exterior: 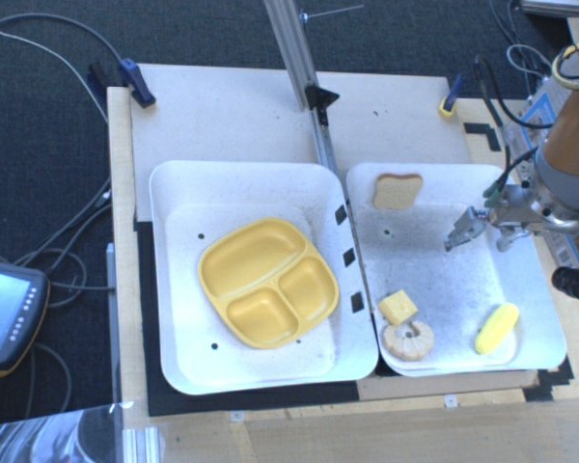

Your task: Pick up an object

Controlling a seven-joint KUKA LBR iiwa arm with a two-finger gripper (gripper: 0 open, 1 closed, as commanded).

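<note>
The claw (pixel 482 230) hangs released, grasping nothing, over the right bin (pixel 444 278). The yellow banana-like piece (pixel 496 328) lies just below it toward the near-right corner (long axis slanting up-right), nearer than the bread slice (pixel 398 191).

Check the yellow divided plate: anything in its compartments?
Empty. All three compartments of the yellow divided plate show bare yellow; it lies flat in the left bin.

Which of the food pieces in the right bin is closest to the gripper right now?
The bread slice, at the bin's far left corner, looks closest to the gripper. The yellow block, round pastry and yellow oblong piece all sit along the near edge.
</note>
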